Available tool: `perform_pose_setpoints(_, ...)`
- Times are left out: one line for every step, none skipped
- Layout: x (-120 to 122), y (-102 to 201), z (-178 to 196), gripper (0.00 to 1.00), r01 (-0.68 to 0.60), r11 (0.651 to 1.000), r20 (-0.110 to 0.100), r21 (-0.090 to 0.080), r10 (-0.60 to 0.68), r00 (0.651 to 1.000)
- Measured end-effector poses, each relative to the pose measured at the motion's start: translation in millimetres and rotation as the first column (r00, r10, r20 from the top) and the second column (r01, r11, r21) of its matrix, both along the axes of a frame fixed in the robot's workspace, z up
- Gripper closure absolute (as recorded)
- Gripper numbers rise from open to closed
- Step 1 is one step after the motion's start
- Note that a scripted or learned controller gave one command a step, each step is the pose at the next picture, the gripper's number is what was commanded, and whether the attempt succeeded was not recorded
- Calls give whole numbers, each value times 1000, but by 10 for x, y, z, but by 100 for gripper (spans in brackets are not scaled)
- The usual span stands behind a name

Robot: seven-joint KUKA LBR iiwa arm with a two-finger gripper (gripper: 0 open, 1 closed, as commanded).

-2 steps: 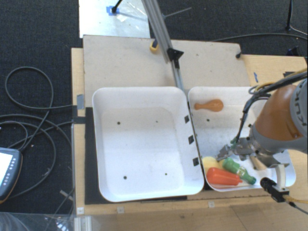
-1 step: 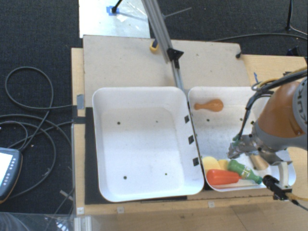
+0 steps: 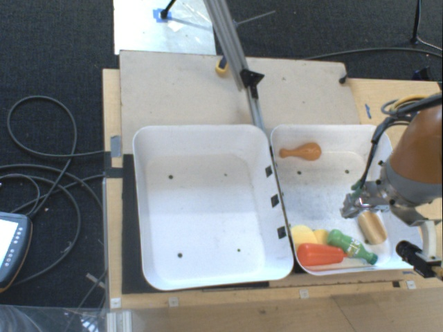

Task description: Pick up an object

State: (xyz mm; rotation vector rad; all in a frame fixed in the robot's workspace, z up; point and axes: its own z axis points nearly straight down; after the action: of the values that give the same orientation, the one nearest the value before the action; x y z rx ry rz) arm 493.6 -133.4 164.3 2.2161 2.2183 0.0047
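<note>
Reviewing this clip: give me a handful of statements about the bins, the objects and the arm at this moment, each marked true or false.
1. The drumstick-shaped brown object lies near the far wall of the right bin. True.
2. The green bottle lies in the left bin. False: it lies in the right bin, near its front wall.
3. The red-orange object lies beside the yellow object. True.
4. The gripper hangs over the left bin. False: it is over the right bin, near a tan cylinder.
5. The arm's orange band is at the right side of the view. True.
</note>
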Motion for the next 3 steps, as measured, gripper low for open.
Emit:
perform_pose_setpoints(22,-6,489,100,-4,1000,1,0,4,1000)
perform_pose_setpoints(-66,513,475,100,-9,1000,-5,5,9,1000)
perform_pose_setpoints(-37,1050,417,100,-10,1000,-5,5,10,1000)
